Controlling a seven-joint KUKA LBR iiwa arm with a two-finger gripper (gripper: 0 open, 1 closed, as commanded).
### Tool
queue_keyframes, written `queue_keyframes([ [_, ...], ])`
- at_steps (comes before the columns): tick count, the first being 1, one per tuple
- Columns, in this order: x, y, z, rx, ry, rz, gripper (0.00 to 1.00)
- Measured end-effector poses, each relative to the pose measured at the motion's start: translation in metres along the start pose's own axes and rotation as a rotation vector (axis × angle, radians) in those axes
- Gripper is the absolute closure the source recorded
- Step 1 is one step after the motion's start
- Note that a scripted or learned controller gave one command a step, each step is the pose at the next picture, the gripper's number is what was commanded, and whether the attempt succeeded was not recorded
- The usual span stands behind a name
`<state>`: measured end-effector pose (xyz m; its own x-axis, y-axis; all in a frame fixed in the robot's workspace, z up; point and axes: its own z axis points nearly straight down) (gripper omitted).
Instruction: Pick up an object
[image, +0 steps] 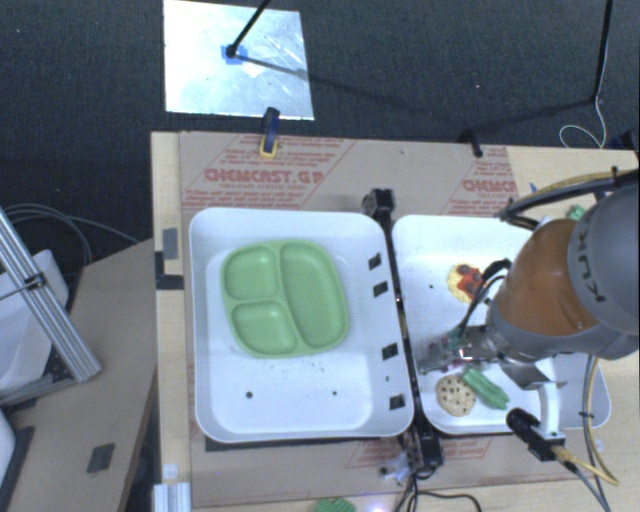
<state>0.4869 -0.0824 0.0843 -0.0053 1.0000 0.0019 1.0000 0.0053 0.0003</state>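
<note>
Nearest objects: a round speckled cookie (456, 396) and a green leafy piece (487, 387) lie just beside each other at the near edge of the right bin (425, 270).
Gripper: the gripper (455, 350) sits low over the right bin, just above the cookie; I cannot tell its state, as the wrist hides it.
Arm: the grey arm (560, 290) with its orange band covers much of the right bin.
Farther object: a red and yellow item (464, 280) lies toward the bin's far side, apart from the other 2.
Left bin: the left bin (215, 400) holds a green divided tray (285, 298) with 3 compartments.
Risk: the cookie and green piece are so close that a grasp may, in my judgement, nudge 1 aside or catch neither; the near wall also crowds the approach.
</note>
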Motion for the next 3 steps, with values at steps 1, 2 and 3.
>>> queue_keyframes([
  [1, -0.005, 0.077, -0.001, -0.008, -0.003, -0.001, 0.00],
  [2, -0.011, 0.002, 0.001, 0.006, 0.000, 0.008, 0.00],
  [3, 0.000, 0.051, -0.001, -0.005, -0.002, -0.001, 0.00],
])
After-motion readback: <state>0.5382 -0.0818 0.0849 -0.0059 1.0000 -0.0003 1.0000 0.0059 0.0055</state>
